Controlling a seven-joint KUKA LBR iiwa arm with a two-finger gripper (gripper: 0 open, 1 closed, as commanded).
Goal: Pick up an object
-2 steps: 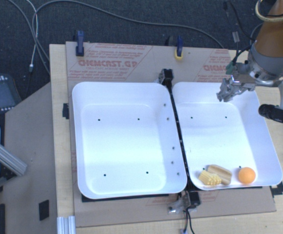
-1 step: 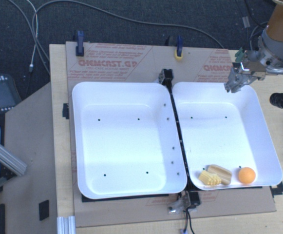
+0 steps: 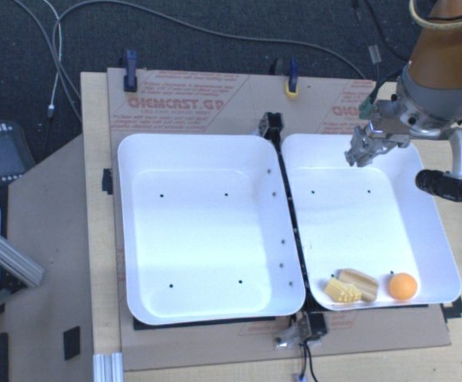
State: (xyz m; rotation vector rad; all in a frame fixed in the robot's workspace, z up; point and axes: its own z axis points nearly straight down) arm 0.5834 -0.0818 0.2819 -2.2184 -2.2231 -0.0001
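Observation:
Along the front edge of the right bin (image 3: 421,213) lie three small objects. An orange ball (image 3: 403,286) rests near the front right corner. To its left sit a tan bread-like piece (image 3: 360,278) and a yellow corn-like piece (image 3: 342,292), touching each other. My gripper (image 3: 360,153) hangs over the far part of the right bin, well away from these objects, with nothing seen between its fingers.
The left bin (image 3: 135,213) stands beside the right one, with a black divider strip (image 3: 288,205) between them. Blue and yellow clamps (image 3: 130,60) hold the backboard at the far edge. A black fixture (image 3: 445,185) juts in at the right bin's right rim.

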